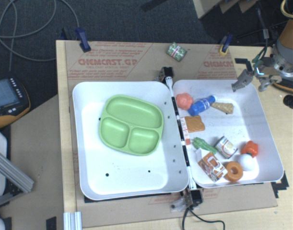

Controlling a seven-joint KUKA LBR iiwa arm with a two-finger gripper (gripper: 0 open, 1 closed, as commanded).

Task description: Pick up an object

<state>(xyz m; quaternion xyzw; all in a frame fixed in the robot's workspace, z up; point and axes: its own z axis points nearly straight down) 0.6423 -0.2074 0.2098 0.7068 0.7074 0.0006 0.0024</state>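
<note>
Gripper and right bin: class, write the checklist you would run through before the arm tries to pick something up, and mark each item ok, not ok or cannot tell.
1. Gripper is free of any load: ok, nothing sits between its open fingers.
2. Gripper is over the right bin: ok, it sits at the far rim, near the right corner.
3. Gripper is above a target: not ok, the nearest items, the bread slice and the blue bottle, lie off to the left of it.
4. A target stands apart: ok for the bread slice; not ok for the donut, crowded by the white egg.
5. Gripper height above the bin floor: cannot tell.
</note>
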